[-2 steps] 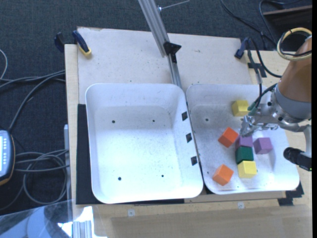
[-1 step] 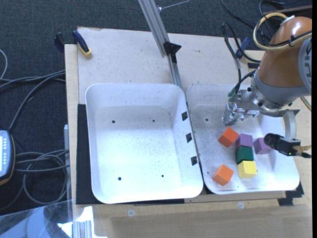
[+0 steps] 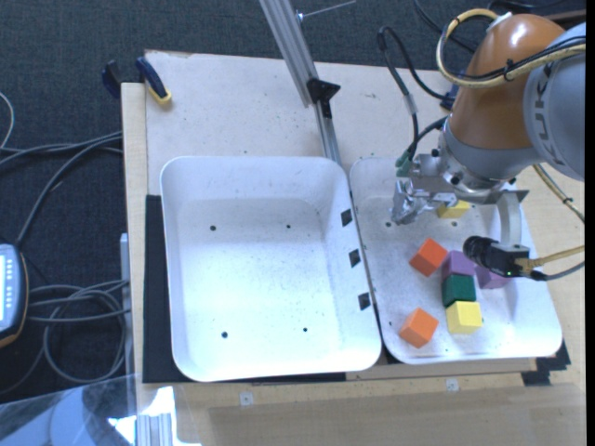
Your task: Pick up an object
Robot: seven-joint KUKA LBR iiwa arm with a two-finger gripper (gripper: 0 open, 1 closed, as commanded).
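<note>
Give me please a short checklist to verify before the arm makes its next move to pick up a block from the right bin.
1. Blocks are within the right bin: ok. Two orange blocks, a green block, a yellow block and a purple block lie there.
2. Gripper is above the right bin: ok, at its upper left part.
3. A block sits between the fingers: not ok, none is visible there.
4. Target stands apart from neighbours: ok for the lower orange block; not ok for green, yellow and purple, which touch.
5. Finger opening: cannot tell.
6. Yellow object under the wrist: cannot tell what it is.
</note>
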